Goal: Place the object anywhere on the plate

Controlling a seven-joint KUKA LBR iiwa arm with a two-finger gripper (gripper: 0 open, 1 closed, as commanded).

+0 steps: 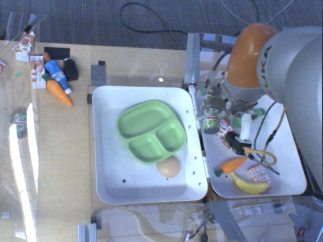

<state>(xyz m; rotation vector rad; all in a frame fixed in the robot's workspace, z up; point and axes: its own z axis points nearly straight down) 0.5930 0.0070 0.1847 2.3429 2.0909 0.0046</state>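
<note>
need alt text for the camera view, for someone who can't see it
A green divided plate lies in the left white bin with a tan bun touching its near edge. The grey and orange arm reaches over the right white bin, which holds a toy carrot and a banana.

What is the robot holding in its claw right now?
It cannot be told. The gripper hangs over the right bin, with the arm hiding its fingers. The carrot and banana lie loose in that bin, and the green plate sits in the left bin.
</note>
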